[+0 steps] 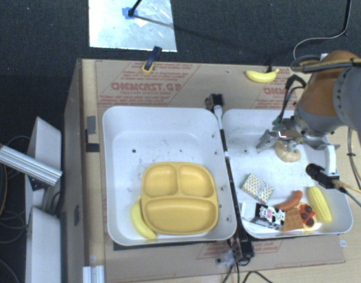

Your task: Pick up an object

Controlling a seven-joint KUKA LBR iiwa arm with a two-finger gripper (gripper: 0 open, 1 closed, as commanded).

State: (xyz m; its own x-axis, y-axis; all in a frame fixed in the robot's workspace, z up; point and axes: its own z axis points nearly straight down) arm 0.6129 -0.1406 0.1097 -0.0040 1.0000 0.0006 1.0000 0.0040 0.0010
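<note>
Two bins, and we are hovering the gripper over the right bin, fingers spread and holding nothing; we are centring on the beige lump at five o'clock before closing.

1 fixed camera looks down aslant on 2 white bins.

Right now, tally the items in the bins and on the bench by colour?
Yellow: 4 (tray, banana, corn, banana on bench)
Tan: 1 (lump)
Red or orange: 2 (sausage, waffle)
Checkered: 1 (packet)
Black and white: 1 (cow)
Total: 9
</note>
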